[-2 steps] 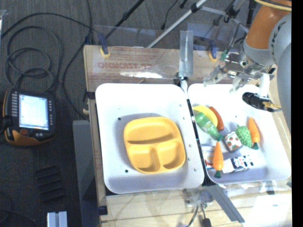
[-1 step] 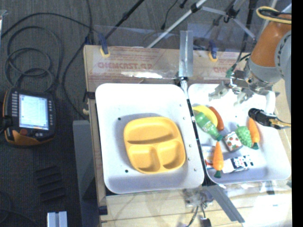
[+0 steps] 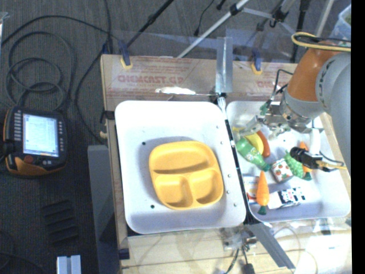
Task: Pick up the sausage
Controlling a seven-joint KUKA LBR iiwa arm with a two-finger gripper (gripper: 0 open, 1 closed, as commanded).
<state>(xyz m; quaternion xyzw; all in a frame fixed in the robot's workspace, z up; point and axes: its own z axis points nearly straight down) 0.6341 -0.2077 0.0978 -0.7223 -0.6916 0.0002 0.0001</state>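
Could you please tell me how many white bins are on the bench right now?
2. The left bin holds a yellow tray; the right bin holds the small toy items.

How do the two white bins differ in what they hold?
The left bin holds a single yellow divided tray; the right bin holds a jumble of small toy foods, including a carrot. The gripper hangs over the right bin, not the left. Both are shallow and white.

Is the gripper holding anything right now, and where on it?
Cannot be told: the gripper sits low over the right bin, above the toy food, its tip too blurred to judge.
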